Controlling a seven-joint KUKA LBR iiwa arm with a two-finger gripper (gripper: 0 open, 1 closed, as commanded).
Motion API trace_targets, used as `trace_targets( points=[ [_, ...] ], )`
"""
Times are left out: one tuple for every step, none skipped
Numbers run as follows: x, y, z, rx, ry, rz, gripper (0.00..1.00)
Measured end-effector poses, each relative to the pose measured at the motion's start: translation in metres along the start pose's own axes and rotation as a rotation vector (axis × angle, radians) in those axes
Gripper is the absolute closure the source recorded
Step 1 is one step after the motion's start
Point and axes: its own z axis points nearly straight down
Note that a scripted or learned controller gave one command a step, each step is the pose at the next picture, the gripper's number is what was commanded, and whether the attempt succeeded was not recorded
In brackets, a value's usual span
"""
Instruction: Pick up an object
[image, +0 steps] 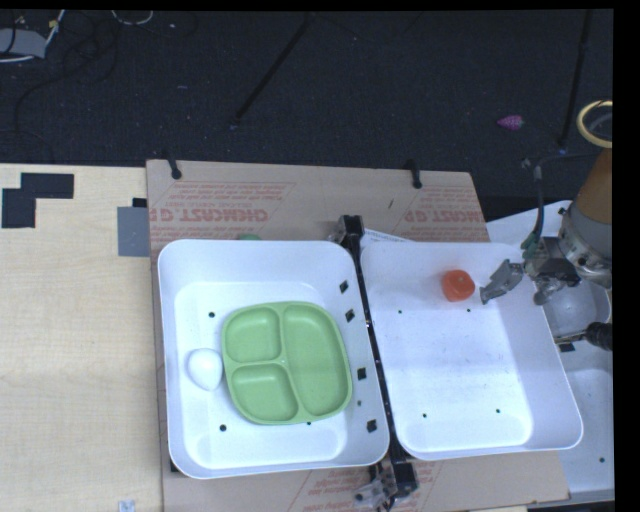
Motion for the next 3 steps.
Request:
trace_targets(
  points=[
    [0.0,0.003,-0.008,-0.013,-0.003,-0.002,0.0],
    [-0.003,-0.002,0.055,-0.007,-0.001,-0.002,0.0],
    [0.006,-0.008,0.105,-0.007,0.0,-0.002,0.0]
  ],
)
